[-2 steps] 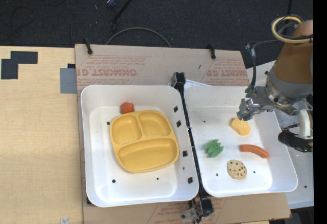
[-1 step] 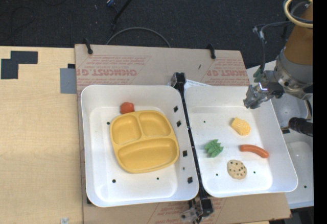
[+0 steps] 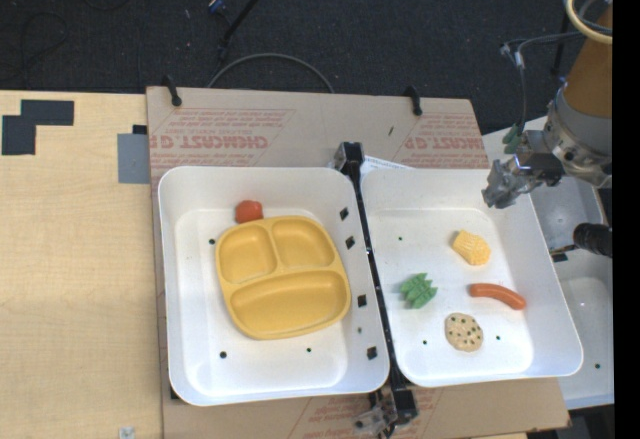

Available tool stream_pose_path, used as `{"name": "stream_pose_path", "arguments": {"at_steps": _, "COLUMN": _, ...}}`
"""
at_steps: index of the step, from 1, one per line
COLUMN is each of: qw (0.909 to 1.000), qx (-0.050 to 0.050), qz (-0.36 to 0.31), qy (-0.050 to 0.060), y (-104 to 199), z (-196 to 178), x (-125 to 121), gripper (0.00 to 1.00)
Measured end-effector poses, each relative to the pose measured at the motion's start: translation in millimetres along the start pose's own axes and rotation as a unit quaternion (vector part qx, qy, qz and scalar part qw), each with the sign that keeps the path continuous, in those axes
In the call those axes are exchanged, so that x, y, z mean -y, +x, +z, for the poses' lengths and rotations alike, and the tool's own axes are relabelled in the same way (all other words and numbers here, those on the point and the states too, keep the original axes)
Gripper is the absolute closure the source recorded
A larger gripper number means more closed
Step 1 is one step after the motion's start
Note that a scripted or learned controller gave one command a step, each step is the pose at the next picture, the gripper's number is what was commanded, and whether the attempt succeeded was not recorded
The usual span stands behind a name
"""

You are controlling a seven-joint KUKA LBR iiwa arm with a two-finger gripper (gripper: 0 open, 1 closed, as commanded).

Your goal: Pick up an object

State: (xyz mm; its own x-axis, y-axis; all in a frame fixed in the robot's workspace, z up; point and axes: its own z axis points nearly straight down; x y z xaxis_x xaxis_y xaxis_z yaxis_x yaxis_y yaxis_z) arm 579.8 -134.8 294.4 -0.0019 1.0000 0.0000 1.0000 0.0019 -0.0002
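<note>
The corn piece (image 3: 471, 248) lies loose in the right bin (image 3: 560, 327), toward two o'clock, open floor all around it. The gripper (image 3: 500, 189) hangs over the bin's upper right rim at one o'clock; whether its jaws are open I cannot tell.

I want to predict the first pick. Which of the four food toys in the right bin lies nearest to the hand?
The yellow corn piece. It lies highest in that bin, closest below the hand; the green toy, sausage and cookie lie lower.

Cardboard sheet (image 3: 300, 132) under white bins (image 3: 190, 227)
</note>
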Motion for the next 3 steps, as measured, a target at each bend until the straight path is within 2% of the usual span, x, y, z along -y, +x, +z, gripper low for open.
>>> {"name": "stream_pose_path", "arguments": {"at_steps": 2, "qw": 1.0, "qx": -0.001, "qz": -0.001, "qy": 0.002, "y": 93.6, "z": 20.0, "x": -9.1, "gripper": 1.0}}
{"name": "stream_pose_path", "arguments": {"at_steps": 3, "qw": 1.0, "qx": -0.001, "qz": -0.001, "qy": 0.003, "y": 145.4, "z": 43.2, "x": -4.5, "gripper": 1.0}}
